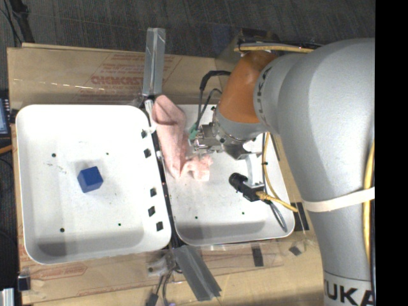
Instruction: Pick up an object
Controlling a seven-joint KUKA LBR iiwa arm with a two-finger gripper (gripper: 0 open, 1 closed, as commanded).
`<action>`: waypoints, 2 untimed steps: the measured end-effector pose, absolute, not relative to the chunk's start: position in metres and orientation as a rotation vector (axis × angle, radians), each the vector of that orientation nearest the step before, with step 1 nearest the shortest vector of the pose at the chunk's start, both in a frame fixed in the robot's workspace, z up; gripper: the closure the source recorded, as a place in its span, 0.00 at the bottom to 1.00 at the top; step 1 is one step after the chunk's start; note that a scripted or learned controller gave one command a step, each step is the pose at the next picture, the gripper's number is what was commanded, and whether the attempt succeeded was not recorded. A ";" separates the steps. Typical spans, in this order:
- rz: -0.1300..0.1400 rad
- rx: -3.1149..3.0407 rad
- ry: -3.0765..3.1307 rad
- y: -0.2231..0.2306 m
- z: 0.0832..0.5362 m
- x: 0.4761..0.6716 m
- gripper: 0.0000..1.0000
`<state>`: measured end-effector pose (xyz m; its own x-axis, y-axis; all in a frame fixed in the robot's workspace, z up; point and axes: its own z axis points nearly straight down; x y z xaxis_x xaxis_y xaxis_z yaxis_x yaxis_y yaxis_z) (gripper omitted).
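Hovering fingers [199, 139] over pink cloth [176, 142] in right bin [223, 231] | opening: cannot tell | blue cube [90, 178] in left bin [38, 116]

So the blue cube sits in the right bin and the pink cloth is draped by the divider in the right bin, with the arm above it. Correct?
Not quite. The camera view shows the blue cube in the left bin, alone on its floor. The rest stands: the pink cloth lies by the divider in the right bin, with the arm above it.
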<state>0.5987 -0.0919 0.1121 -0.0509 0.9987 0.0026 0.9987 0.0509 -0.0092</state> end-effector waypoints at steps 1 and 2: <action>0.001 -1.769 -2.596 -0.028 0.193 0.636 1.00; 0.001 -1.773 -2.592 -0.066 0.192 0.640 1.00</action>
